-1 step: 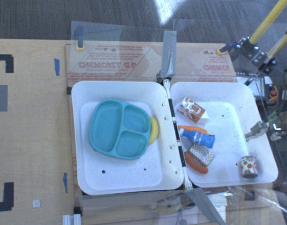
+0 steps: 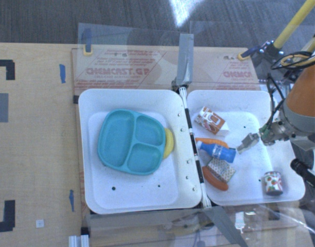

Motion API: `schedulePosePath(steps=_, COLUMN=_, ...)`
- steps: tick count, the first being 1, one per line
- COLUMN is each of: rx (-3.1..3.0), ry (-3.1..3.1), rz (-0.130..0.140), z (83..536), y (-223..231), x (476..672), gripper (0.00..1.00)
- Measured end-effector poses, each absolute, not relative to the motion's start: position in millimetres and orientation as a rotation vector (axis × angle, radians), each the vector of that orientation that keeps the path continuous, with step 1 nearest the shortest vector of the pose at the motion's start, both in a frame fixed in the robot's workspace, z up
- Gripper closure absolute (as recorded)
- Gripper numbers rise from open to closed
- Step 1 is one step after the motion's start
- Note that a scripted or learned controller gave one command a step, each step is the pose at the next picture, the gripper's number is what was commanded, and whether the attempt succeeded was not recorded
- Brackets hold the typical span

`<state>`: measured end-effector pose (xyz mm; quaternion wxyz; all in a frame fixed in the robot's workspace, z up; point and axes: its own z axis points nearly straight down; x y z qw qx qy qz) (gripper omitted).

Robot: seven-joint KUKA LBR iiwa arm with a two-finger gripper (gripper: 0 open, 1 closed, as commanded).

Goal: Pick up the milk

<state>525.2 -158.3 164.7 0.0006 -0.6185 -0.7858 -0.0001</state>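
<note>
One pincer point(image 2: 248, 142): mine, over the right bin point(image 2: 250, 192); I cannot tell its state.
Milk point(image 2: 210, 120): carton just up-left of my pincer, apart.
Blue bottle point(image 2: 217, 151): just left of my pincer.

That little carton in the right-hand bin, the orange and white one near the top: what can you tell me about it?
The milk carton is a small box, orange-red with white patches and some print too small to read; it looks like a toy or sample pack. It lies on its side, angled, on the floor of the right bin, in the upper left part near the divider. Nothing appears to touch it: the orange carrot lies just below it, and the gripper is off to its lower right.
</note>
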Motion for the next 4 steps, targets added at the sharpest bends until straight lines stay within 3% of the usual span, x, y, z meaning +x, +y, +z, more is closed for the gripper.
schedulePosePath(steps=1, rx=-2.369, ry=-2.064, rz=0.001, z=141, y=-137, x=603.7, gripper=0.0)
schedulePosePath(steps=2, rx=-2.246, ry=-2.235, rz=-0.026, z=116, y=-111, x=630.4, gripper=0.0)
schedulePosePath(steps=3, rx=-1.979, ry=-2.51, rz=-0.033, z=112, y=-103, x=631.9, gripper=0.0)
schedulePosePath(steps=4, rx=-2.11, ry=-2.397, rz=-0.057, z=112, y=-101, x=616.0, gripper=0.0)
